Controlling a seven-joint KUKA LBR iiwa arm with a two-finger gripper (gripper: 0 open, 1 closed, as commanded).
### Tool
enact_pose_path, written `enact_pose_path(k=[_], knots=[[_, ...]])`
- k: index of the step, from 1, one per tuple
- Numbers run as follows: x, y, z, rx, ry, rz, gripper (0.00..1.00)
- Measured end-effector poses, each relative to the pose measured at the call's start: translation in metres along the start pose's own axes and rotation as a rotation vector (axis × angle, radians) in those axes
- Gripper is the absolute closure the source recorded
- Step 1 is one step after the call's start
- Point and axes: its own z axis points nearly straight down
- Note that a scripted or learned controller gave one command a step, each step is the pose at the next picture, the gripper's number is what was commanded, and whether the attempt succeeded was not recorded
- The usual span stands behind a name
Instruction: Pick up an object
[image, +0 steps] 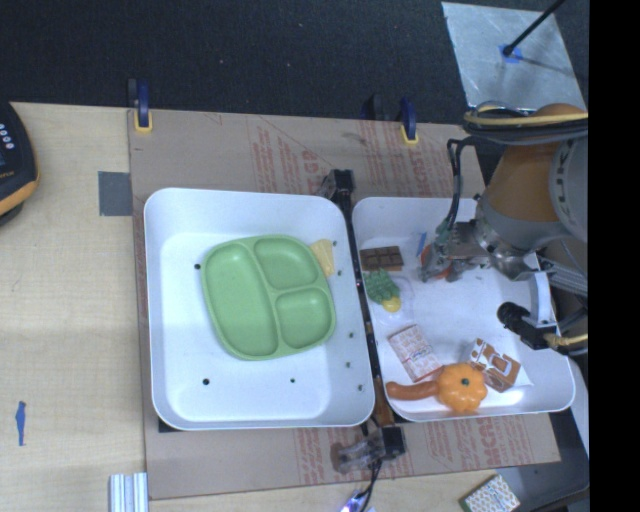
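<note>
Your gripper (447, 262) hangs low over the far half of the right-hand bin (560, 400) — whether it is spread or pressed together you cannot tell from this slant, and nothing shows as pinched.

No object is lifted yet, so choose one that stands clear. Nearest, just left of the gripper, lies a brown chocolate-like block (381, 258), and beside that a green broccoli-like toy (381, 286); both crowd the bin wall, which leaves little room. Nearer the camera from the gripper sits a small red-and-white packet (412, 349) with open floor around it — probably your easiest target.

Avoid the orange pumpkin-like toy (462, 387) for now; it touches an orange carrot-like piece (410, 391) and a checked packet (497, 365), so it may drag them.
</note>
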Motion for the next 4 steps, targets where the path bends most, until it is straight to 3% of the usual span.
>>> enact_pose_path(k=[1, 2, 3, 4], knots=[[0.076, 0.012, -0.063, 0.002, 0.002, -0.001, 1.0], [-0.008, -0.023, -0.06, 0.013, -0.003, 0.016, 1.0], [-0.003, -0.021, -0.06, 0.011, -0.001, 0.008, 0.0], [-0.029, 0.024, 0.029, 0.015, -0.002, 0.006, 0.0]])
